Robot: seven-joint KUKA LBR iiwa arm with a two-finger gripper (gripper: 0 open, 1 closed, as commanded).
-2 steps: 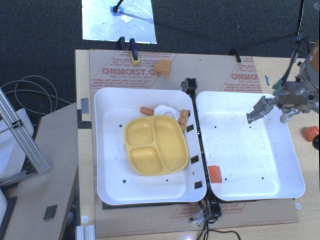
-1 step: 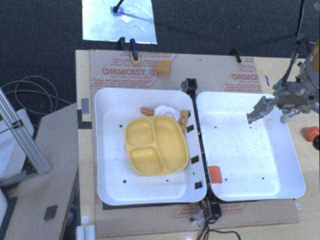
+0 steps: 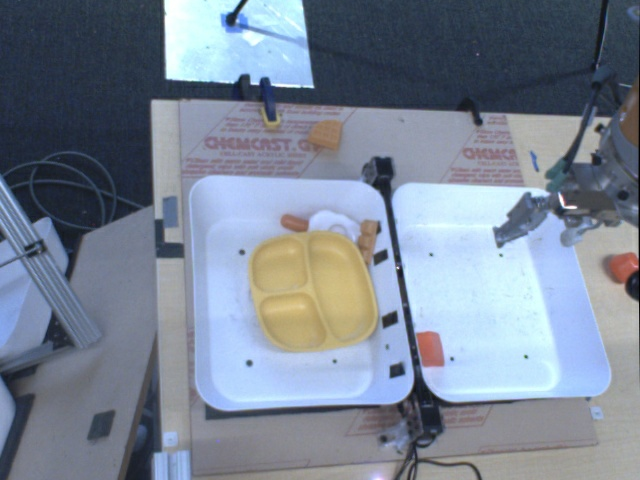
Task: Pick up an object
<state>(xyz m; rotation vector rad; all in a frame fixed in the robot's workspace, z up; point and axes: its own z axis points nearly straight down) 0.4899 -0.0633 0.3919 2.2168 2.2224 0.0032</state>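
Yellow divided tray (image 3: 312, 293) lies in the left bin (image 3: 215, 268), long axis tilted toward upper right. Gripper (image 3: 520, 223) hovers over the right bin (image 3: 520, 308); its jaws' state is unclear.

Yellow tray (image 3: 312, 293) crowds left bin (image 3: 215, 268); right bin (image 3: 500, 298) mostly open.

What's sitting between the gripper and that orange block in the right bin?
Nothing: in the camera view, only bare white bin floor separates the gripper, over the right bin's upper part, from the orange block near its lower-left corner.

Yellow tray (image 3: 312, 293) hides most of white object (image 3: 333, 224).
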